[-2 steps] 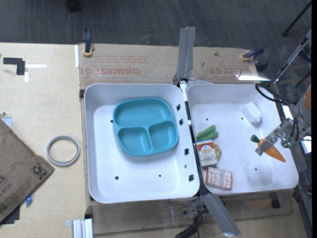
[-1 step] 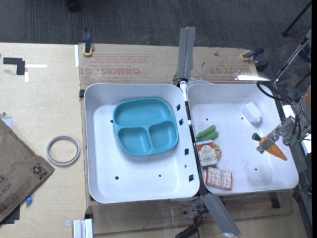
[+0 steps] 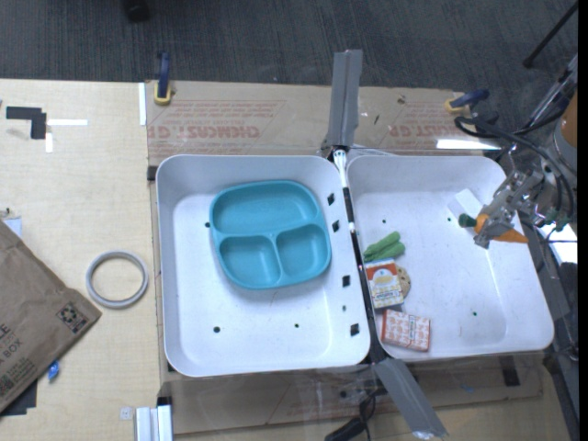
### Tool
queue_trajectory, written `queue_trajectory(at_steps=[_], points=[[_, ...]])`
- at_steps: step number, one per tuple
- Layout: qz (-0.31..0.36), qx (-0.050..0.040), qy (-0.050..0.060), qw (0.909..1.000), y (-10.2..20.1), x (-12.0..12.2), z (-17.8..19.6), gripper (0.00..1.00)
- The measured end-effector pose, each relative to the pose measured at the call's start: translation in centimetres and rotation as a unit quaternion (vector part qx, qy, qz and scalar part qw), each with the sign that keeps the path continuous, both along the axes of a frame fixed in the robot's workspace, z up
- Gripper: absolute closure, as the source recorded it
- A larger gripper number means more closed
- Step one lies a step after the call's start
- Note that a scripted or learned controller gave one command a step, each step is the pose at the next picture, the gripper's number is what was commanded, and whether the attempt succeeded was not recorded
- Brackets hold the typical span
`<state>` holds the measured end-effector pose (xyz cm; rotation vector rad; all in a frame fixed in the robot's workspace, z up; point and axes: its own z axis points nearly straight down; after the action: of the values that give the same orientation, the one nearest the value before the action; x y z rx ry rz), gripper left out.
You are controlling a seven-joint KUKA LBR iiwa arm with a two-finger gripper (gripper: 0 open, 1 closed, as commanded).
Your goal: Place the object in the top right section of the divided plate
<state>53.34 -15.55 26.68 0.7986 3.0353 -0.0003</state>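
Two shallow white bins side by side on the bench. Left bin (image 3: pixel 179 274), mid-frame, holds a light blue plastic divided plate (image 3: pixel 270 233) with one large section at the top and two smaller ones below; all three sections look bare. Plate sits in the upper middle of that bin, slightly rotated.

Right bin (image 3: pixel 432 329): a small green leafy plastic toy (image 3: pixel 384 246) near the divider between bins, just below it a small printed packet with a round orange picture (image 3: pixel 387 285), and below that a red-and-white patterned square packet (image 3: pixel 406 331) near the bin's lower left corner. These three lie in a loose column, close but mostly apart.

Metal two-finger gripper (image 3: pixel 489 231) is at the right side of the frame, low over the right bin's upper right area. An orange carrot-like piece with a green end (image 3: pixel 501 234) sits right at the fingertips; can't tell if the fingers are closed on it or just beside it.

Far left on the wooden bench: a grey tape ring (image 3: pixel 117 277) and a brown cardboard box (image 3: pixel 32 315).
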Motion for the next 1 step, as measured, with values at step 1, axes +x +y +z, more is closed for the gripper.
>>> queue_trajectory(at_steps=[1], points=[[0.052,0.0005,0.001,0.9986,-0.56,-5.08,-9.91,1.0]])
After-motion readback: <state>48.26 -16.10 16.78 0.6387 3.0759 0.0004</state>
